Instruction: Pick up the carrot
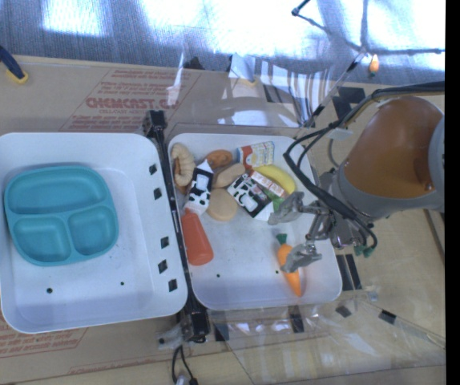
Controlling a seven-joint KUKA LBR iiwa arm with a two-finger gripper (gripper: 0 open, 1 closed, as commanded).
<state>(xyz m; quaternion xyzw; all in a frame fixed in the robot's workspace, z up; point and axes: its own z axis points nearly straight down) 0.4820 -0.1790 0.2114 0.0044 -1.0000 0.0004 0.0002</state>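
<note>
The carrot [289, 269] lay near the right-hand wall of the right bin [238, 291], toward its front corner, its thick end with a bit of green top pointing up-bin and its tip aimed at the front rim. That spot left little room on the wall side, which probably explains why the arm [390, 160] leaned in low over the right rim, not straight down. The gripper [300, 257] sat directly over the carrot's middle, one metal finger crossing the orange body; the other could not be made out clearly, so whether the tool was spread or closed, and whether the carrot was truly between its fingers, could not be told from this slant.

Up-bin from the carrot sat a loose cluster: a banana [276, 176], a black-and-white carton [248, 196] beside it, a cow-patterned piece [200, 189], a tan cookie-like disc [223, 206], a bread roll [219, 159] and a bagel [183, 167]. A red-orange bottle [197, 237] lay along the left wall, well apart from the carrot. None of these touched the carrot; the bin wall and the dangling cables [350, 231] by the wrist looked like the nearer nuisances. The left bin [78, 303] held a teal divided tray [60, 213].
</note>
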